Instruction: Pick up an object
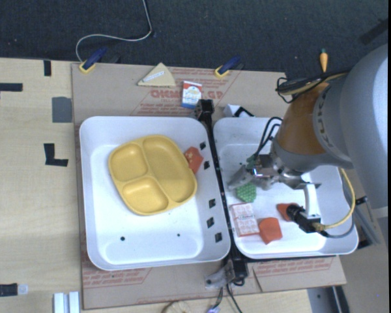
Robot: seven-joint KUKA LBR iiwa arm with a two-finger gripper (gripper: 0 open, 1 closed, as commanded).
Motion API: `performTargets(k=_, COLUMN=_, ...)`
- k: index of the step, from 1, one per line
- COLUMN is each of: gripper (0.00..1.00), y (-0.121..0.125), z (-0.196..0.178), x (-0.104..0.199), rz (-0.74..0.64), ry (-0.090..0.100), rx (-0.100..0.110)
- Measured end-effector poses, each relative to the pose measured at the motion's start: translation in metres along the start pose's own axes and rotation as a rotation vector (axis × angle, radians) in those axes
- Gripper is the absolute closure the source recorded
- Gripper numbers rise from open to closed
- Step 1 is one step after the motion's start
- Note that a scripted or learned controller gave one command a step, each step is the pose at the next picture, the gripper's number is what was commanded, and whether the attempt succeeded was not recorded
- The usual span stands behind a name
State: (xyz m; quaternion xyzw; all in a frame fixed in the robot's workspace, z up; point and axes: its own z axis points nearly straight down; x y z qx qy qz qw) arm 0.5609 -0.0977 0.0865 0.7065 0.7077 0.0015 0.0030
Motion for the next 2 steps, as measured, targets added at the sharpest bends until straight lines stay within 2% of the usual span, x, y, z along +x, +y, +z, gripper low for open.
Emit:
performTargets(k=1, gripper=0.0, y=-0.0026, z=-0.0001, x=-0.0009, rz=-0.001, ry=0.0, rx=0.0)
performTargets(k=2, gripper=1.0, y=-0.0029, z=-0.0094, x=-0.0016, rz=0.0, ry=-0.001, rx=0.001)
